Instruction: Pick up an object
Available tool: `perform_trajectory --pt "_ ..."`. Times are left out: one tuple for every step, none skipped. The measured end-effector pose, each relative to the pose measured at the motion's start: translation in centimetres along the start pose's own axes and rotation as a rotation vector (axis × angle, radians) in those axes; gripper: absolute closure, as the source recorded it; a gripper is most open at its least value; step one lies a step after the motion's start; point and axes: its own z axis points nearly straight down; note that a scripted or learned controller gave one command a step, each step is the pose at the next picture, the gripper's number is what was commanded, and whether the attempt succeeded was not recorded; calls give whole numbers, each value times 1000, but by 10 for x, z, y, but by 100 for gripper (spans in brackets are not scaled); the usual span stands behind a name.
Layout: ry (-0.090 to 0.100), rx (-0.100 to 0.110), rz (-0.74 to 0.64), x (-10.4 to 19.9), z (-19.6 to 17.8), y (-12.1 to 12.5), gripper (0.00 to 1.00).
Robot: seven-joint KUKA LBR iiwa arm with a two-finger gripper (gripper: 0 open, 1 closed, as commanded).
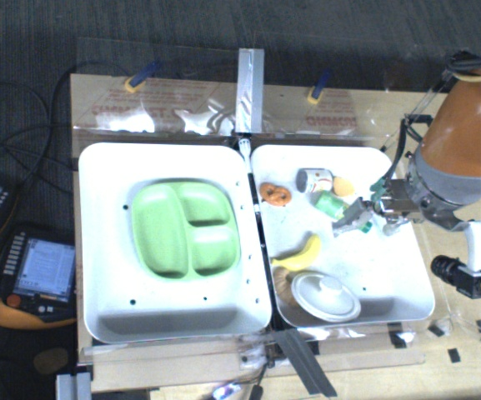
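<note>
A grey arm with an orange band reaches in from the right, low over the right bin [407,302]. Its claw [358,217] points left, just beside a green object [330,205]; whether it is apart or together cannot be told. Nearby lie a banana [300,254], a donut [275,194], and a white lid [327,296]. The left bin [107,307] holds a green tray [182,227].

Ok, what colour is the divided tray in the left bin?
Light green divided tray, seen in the camera view.
</note>
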Motion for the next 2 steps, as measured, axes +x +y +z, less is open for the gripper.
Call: perform_trajectory --pt "-2 -14 176 -34 178 59 0" --pt "-2 -16 284 11 178 42 0"
